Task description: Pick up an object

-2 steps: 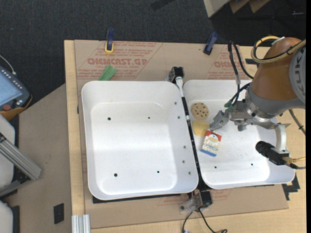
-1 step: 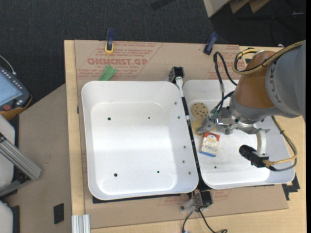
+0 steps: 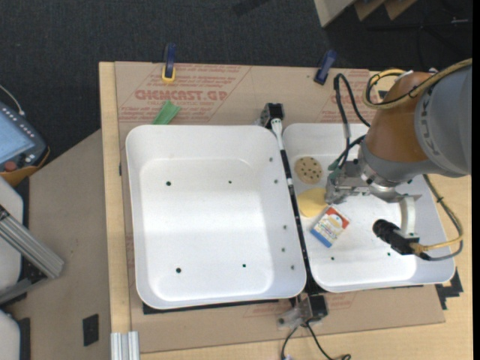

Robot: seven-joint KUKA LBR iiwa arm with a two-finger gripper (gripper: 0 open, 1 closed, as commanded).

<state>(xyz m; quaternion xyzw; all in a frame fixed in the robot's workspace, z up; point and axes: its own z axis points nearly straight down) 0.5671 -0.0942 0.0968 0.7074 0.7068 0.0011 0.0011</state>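
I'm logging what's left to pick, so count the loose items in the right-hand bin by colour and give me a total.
Tan round item with dark dots: 1
Pale yellow item, partly under the gripper: 1
Blue, white and red packet: 1
Total: 3
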